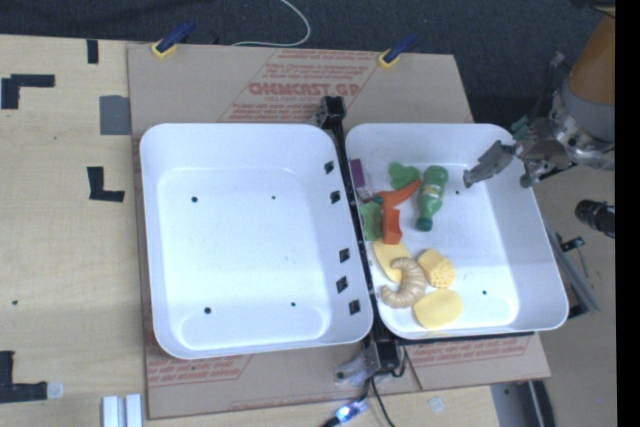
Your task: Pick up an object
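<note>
The right bin [520, 245] holds a cluster of toy foods along its left side. Among them are a green bottle [432, 196], a green leafy piece [403, 175], an orange carrot [393, 211] and a purple piece [357, 177]. Nearer the front lie a yellow corn cob [436, 267], a tan curled piece [403, 288] and a yellow round piece [438, 309]. My gripper [506, 170] hangs over the bin's upper right part, to the right of the bottle. It is open, with nothing between its fingers.
The left bin [240, 315] lies beside the right one, joined by a black clamp strip [345, 235]. Both rest on a cardboard sheet [290, 90] held by blue and yellow clips. A thin cable [285, 5] runs down from the back.
</note>
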`<state>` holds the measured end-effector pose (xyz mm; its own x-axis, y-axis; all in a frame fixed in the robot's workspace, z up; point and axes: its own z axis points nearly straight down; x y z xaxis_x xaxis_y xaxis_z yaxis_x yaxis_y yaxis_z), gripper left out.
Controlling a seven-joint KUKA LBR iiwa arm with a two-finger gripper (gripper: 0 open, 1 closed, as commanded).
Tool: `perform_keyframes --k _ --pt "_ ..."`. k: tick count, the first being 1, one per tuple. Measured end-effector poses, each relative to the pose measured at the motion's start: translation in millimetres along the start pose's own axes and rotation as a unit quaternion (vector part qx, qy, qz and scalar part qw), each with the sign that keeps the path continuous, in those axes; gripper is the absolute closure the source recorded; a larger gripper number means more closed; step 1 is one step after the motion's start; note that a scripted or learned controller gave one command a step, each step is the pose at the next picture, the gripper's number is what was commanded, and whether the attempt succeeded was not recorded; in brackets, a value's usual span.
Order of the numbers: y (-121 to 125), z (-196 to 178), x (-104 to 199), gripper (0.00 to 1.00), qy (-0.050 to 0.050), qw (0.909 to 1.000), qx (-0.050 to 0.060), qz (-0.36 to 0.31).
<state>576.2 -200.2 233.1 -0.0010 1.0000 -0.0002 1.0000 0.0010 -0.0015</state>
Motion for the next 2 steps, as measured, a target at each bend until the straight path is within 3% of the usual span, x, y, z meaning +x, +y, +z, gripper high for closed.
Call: perform_keyframes --k 1,2 --pt "24 157 54 0.0 0.001 1.0 0.001 -0.002" --pt "92 149 66 0.0 -0.003 1.0 0.002 -0.001"
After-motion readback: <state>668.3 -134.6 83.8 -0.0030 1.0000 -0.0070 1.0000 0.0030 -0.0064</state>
